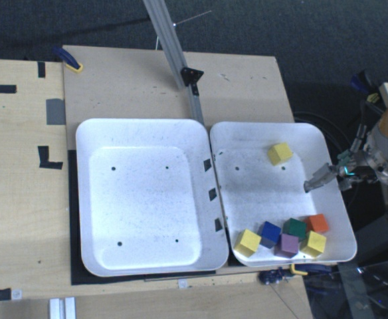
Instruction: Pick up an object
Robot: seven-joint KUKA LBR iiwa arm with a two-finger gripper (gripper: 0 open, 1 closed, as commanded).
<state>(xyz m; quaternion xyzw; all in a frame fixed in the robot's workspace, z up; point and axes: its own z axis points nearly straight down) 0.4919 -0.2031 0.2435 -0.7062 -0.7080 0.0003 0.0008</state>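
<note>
You are looking at the approach step, I judge: the gripper point(315, 180) is hanging over the right edge of the right bin point(247, 135) with nothing between its fingers, and whether they are spread or pressed together you cannot tell, because they are reading as one blurred grey wedge. The candidates are sitting in that bin, a lone yellow cube point(280, 153) near its far wall and, crowding its near wall, another yellow cube point(248, 242), a blue cube point(270, 232), a purple cube point(289, 244), a green cube point(294, 228), an orange cube point(318, 223) and a third yellow cube point(315, 244). The lone cube is looking like the easier target since the fingers would need clearance on two sides, while most of the arm is being cut off at the right.
</note>
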